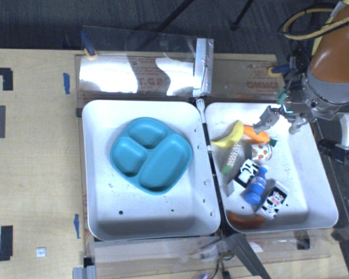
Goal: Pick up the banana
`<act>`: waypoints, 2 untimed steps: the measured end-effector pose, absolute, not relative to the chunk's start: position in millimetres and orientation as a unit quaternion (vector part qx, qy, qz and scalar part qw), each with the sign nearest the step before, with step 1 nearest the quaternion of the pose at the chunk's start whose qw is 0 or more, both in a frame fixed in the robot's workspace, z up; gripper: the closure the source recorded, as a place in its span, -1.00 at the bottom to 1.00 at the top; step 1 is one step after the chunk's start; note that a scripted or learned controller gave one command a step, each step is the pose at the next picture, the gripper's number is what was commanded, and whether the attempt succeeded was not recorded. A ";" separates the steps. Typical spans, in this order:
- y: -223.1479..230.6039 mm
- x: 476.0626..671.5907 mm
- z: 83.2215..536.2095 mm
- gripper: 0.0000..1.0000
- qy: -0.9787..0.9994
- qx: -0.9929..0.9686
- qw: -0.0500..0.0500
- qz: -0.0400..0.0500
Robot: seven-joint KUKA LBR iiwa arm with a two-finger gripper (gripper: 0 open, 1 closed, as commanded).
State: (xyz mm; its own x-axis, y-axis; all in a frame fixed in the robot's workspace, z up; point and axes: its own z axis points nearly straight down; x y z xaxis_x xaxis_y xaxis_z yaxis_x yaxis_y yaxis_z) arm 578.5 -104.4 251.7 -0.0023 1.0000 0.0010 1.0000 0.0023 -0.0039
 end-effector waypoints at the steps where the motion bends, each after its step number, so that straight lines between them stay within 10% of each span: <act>1: -62.5 655.9 183.8 -1.00 -0.802 -0.598 -0.001 -0.001; 2: -53.7 594.8 183.5 -1.00 -0.850 -0.527 0.001 0.000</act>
